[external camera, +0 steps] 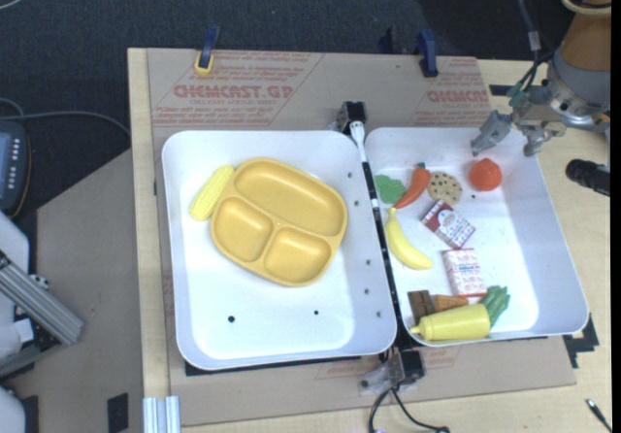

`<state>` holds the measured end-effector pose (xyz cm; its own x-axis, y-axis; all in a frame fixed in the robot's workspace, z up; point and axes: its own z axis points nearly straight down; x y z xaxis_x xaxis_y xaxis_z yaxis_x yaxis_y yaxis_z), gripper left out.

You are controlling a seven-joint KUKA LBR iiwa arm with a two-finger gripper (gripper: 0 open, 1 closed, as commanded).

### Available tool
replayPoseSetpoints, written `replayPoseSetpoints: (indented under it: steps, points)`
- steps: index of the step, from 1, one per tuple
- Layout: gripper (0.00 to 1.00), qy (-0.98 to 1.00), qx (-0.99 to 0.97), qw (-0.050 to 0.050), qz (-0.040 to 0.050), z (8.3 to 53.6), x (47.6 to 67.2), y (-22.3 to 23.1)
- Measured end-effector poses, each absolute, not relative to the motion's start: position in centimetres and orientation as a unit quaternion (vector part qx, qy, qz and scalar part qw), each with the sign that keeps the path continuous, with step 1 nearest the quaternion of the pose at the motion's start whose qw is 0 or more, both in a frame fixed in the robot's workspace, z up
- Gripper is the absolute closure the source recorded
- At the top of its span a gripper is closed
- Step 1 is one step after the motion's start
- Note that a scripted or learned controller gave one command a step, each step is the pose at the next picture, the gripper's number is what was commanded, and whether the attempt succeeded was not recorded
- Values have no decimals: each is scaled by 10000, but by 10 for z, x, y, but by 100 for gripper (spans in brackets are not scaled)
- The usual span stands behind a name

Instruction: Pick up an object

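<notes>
Hovering above the right bin's (558,227) far corner, the claw (511,137) hangs spread and holding nothing, just beside the tomato (485,174), probably its target since it lies apart from the other toys.

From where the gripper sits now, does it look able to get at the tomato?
Probably yes. The gripper, fingers open, hovers just above and right of the tomato, which lies apart from the cookie with bare bin floor around it.

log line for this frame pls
phase: approach | gripper: open, holding nothing, above right bin far edge | nearest: tomato | left bin: yellow tray, corn
</notes>
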<state>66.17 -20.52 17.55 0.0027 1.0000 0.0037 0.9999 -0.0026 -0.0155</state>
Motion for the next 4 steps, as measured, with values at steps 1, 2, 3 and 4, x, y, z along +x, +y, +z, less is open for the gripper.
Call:
replayPoseSetpoints:
  steps: [1,2,3,4]
  points:
    - [0,-7071,-7071,-1,-1,186,665,-205]
    - [0,-7078,-7064,26,17,122,667,-207]
    - [0,-7078,-7064,7,0,84,667,-205]
    - [100,-7085,-7057,-16,-1,97,668,-206]
